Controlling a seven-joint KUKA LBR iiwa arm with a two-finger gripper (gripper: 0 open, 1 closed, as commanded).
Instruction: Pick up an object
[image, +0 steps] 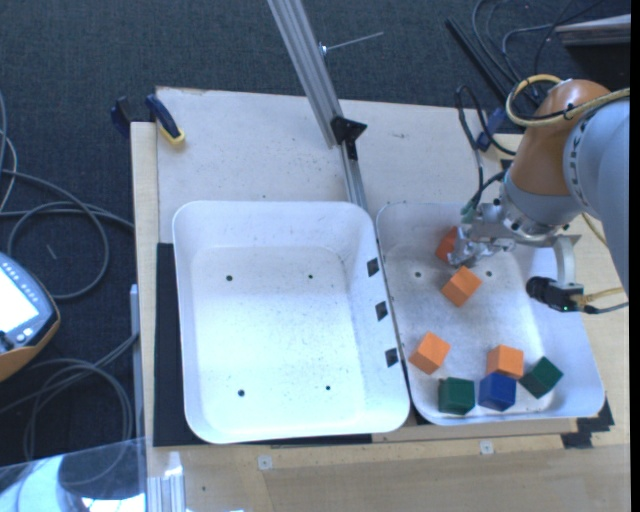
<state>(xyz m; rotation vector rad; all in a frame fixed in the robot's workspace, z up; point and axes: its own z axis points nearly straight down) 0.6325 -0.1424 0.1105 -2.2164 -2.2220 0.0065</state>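
Dark carpet and loose cables ring your bench (250, 140), and on it sit two shallow white bins side by side. Start at the near edge of the right bin (570, 395): a green cube (456, 394), a blue cube (497, 391) and a darker green cube (542, 377) are lined up close together, with an orange cube (506, 360) just behind the blue one and another orange cube (431, 352) off to their left. Move farther in and you meet a lone orange cube (461, 286) in open floor. Just beyond it, the gripper (468, 248) is down in the bin's far part, right beside a reddish block (446, 245). Whether the block is actually held, you can't tell from this angle. The left bin (200, 225) lies alongside.

You look to be at the grasp step, low over that far block. Next call, by my read: confirm a real grip, then lift straight up, clear of the orange cube sitting just nearside.
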